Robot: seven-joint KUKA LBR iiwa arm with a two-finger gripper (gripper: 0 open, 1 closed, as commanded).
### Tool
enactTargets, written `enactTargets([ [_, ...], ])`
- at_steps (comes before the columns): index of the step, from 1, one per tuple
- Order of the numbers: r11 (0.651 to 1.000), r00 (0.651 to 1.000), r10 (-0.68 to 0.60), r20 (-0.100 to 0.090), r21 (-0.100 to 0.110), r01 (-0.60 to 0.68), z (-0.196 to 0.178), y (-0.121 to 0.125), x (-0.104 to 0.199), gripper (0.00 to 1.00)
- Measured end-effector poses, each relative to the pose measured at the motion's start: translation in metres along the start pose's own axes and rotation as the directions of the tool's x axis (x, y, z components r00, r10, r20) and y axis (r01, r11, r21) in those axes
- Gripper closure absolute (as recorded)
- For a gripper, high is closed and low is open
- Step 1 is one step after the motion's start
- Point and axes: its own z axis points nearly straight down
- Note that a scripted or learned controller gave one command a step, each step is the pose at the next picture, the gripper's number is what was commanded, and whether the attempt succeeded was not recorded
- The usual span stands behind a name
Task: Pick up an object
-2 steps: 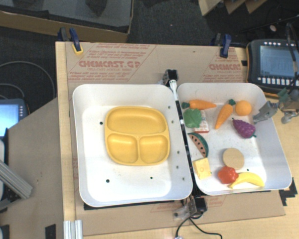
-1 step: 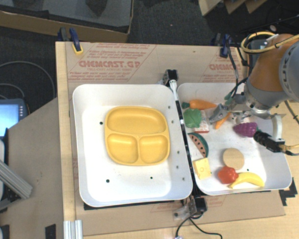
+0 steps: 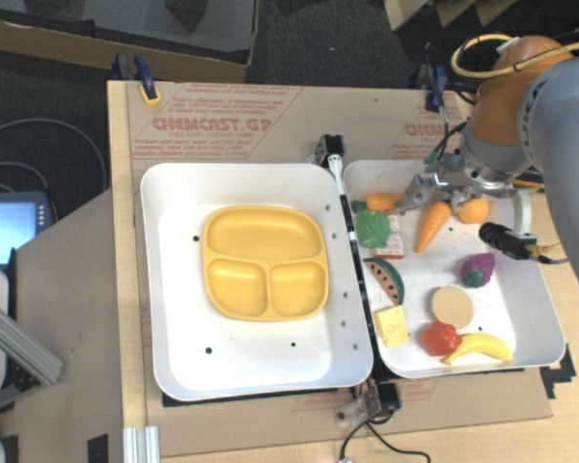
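Note:
My gripper [image 3: 442, 189] hangs low over the back of the right bin [image 3: 545, 307], just above the thick end of an orange carrot [image 3: 431, 226] that lies at a slant. A small orange fruit [image 3: 473, 210] lies right beside the gripper, on its right. Another orange piece [image 3: 381, 203] and a green leafy toy [image 3: 372, 228] lie to its left. Further forward in the same bin are a purple fruit [image 3: 478, 269], a tan round disc [image 3: 453, 307], a watermelon slice [image 3: 388, 280], a yellow cheese block [image 3: 391, 326], a red tomato [image 3: 441, 338] and a banana [image 3: 478, 350].
The left bin [image 3: 174, 287] holds a yellow divided plate [image 3: 265, 261]. A black clamp [image 3: 330, 149] sits where the two bins meet at the back. The grey arm with its orange band [image 3: 507, 95] comes in over the right bin's far right corner.

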Motion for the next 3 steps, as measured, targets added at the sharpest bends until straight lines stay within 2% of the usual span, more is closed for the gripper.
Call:
enactTargets([
  [1, 1.000, 1.000, 0.008, 0.012, -0.027, -0.008, -0.002, -0.044, 0.044, 0.00],
  [2, 1.000, 1.000, 0.010, 0.003, -0.025, -0.009, -0.010, -0.043, 0.046, 1.00],
  [3, 1.000, 1.000, 0.000, -0.004, -0.025, 0.000, -0.104, -0.091, 0.108, 1.00],
])
